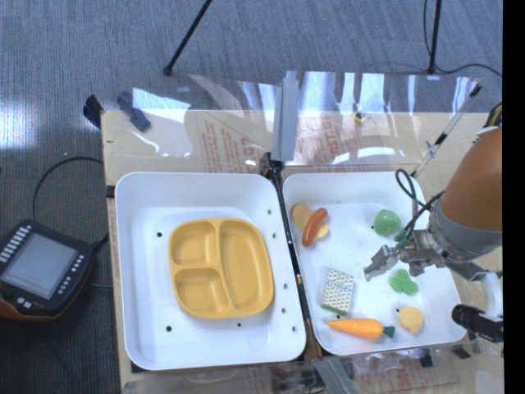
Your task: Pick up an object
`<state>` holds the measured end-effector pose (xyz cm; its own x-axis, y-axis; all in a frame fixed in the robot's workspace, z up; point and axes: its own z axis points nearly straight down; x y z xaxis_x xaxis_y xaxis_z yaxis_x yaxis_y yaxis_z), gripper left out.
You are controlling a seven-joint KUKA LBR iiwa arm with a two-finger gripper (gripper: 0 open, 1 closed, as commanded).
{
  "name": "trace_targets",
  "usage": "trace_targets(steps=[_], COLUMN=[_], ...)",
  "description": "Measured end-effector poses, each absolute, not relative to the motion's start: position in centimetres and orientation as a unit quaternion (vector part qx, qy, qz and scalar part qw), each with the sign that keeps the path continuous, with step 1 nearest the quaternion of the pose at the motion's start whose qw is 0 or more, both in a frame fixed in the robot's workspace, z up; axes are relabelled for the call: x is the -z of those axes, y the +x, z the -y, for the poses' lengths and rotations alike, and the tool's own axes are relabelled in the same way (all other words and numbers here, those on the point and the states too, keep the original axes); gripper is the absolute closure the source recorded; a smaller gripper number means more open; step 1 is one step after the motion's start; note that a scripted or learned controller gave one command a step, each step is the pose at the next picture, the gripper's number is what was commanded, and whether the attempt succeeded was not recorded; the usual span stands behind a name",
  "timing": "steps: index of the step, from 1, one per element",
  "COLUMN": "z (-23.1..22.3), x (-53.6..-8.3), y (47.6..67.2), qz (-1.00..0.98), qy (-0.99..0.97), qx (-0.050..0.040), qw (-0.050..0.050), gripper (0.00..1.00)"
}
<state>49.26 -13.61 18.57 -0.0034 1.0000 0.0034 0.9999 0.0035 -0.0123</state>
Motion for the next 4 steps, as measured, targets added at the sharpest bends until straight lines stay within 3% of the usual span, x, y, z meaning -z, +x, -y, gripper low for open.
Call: trace_targets(steps=[1,2,3,4], z=[9.5,9.1,9.2,3.0], x=[-9.2,-8.2,-8.7,-18.5], y=[56.2,48.6,48.5,49.5], qz=[0.696,0.684,0.682,0.703], qy=[-0.718,-0.73,-0.732,-0.711], qx=[-0.0054,-0.0043,-0.0061,-0.0011], qw=[0.008,0.007,0.01,0.002], gripper=[0.0,0.0,1.0,1.0])
